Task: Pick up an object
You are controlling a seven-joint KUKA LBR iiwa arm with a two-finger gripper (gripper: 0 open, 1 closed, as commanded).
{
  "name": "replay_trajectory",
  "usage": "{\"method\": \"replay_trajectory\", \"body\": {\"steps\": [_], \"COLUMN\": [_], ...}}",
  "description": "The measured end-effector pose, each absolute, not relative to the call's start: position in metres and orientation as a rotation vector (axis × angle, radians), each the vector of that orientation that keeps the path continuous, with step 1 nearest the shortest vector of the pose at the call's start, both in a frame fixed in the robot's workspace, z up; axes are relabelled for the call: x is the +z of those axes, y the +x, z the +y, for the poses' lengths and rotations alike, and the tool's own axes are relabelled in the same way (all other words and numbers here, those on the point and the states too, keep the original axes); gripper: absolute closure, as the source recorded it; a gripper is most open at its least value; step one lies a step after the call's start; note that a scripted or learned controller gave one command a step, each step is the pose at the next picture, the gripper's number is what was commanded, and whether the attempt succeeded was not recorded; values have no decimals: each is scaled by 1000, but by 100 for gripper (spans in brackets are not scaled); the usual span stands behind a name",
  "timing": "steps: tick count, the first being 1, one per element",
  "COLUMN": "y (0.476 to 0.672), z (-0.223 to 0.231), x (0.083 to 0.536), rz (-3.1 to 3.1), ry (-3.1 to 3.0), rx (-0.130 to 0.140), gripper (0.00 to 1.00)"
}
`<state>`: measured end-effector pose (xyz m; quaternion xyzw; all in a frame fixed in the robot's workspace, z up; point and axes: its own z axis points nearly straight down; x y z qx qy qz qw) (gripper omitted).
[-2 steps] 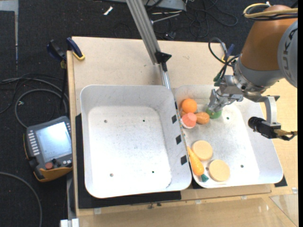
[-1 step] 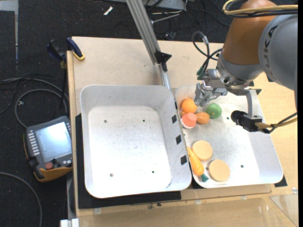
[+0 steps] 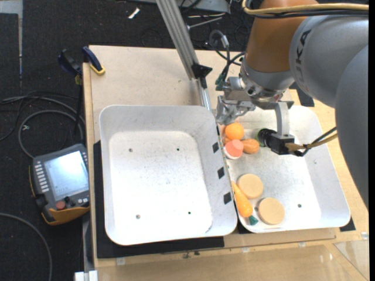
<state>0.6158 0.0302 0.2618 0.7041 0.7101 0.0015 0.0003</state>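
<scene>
Worktop (image 3: 146, 75) carries two white bins side by side; the left bin (image 3: 158, 174) has bare floor, while the right bin (image 3: 316, 174) holds the toys. Along its left wall lie an orange ball (image 3: 234, 131), a pink-faced half fruit (image 3: 234, 149) just below it, a small orange piece (image 3: 251, 146) beside that, then two tan discs (image 3: 251, 185) and a carrot (image 3: 242, 201) nearer the front. The jaws (image 3: 229, 113) hang directly over the ball, seemingly touching its top (whether open or closed I cannot tell). My reading: this is the descent onto a target, nothing gripped yet. The next move calls for straddling the ball squarely before closing, since it sits tight against the wall.
</scene>
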Motion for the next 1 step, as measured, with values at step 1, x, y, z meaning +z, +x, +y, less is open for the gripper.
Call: {"method": "replay_trajectory", "body": {"steps": [1], "y": [640], "z": [83], "x": [244], "rz": [2230], "ry": [2212], "rx": [3], "gripper": [100]}}
